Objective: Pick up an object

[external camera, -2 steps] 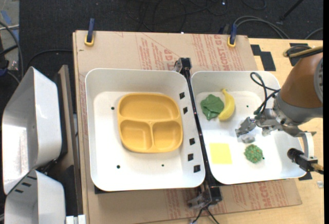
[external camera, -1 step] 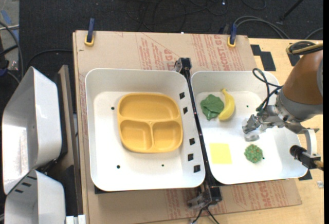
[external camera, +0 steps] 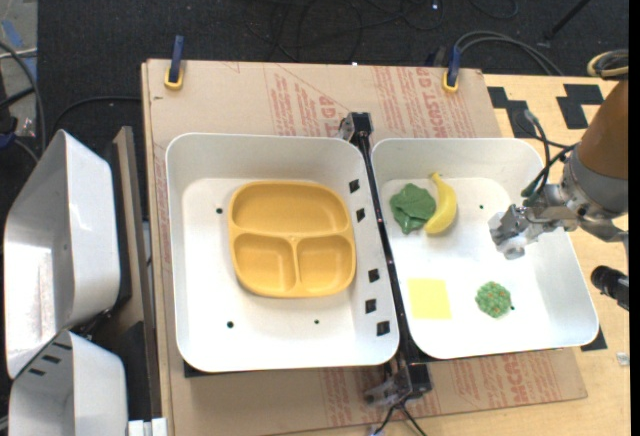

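Observation:
The right bin (external camera: 560,324) holds a yellow banana (external camera: 443,205) leaning against a green leafy piece (external camera: 409,205), a flat yellow square (external camera: 429,299) and a small green broccoli-like ball (external camera: 494,299). My gripper (external camera: 508,233) hangs over the right part of this bin, to the right of the banana and above the green ball, apart from both. Nothing shows between its fingers.
The left bin (external camera: 200,164) holds a yellow divided tray (external camera: 293,237). A black divider (external camera: 375,234) runs between the bins. Two white tubs (external camera: 55,244) stand off the bench at the left. Cables lie on the dark floor behind.

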Robot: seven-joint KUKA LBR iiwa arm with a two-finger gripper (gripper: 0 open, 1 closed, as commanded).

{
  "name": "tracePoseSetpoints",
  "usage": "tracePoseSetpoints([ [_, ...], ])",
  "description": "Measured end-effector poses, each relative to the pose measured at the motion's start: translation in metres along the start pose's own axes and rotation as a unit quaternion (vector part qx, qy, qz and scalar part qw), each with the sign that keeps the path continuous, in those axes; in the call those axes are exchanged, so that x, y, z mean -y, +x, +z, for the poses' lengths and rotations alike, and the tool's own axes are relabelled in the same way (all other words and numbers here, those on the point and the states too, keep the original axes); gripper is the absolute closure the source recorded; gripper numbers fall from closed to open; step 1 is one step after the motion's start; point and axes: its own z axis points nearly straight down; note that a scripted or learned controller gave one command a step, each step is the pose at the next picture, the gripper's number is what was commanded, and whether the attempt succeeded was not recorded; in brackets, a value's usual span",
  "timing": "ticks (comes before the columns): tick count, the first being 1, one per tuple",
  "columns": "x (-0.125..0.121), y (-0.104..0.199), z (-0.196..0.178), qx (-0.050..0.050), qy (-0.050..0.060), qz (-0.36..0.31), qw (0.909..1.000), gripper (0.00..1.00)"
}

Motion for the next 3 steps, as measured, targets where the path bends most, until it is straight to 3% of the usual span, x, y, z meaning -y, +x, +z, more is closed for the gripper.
tracePoseSetpoints([
  [1, 0.006, 0.004, -0.059, 0.000, 0.001, -0.001, 1.0000, 1.00],
  [2, 0.005, 0.004, -0.068, 0.000, 0.001, -0.001, 1.0000, 1.00],
  [3, 0.001, 0.052, -0.076, -0.001, 0.002, -0.002, 1.0000, 1.00],
])
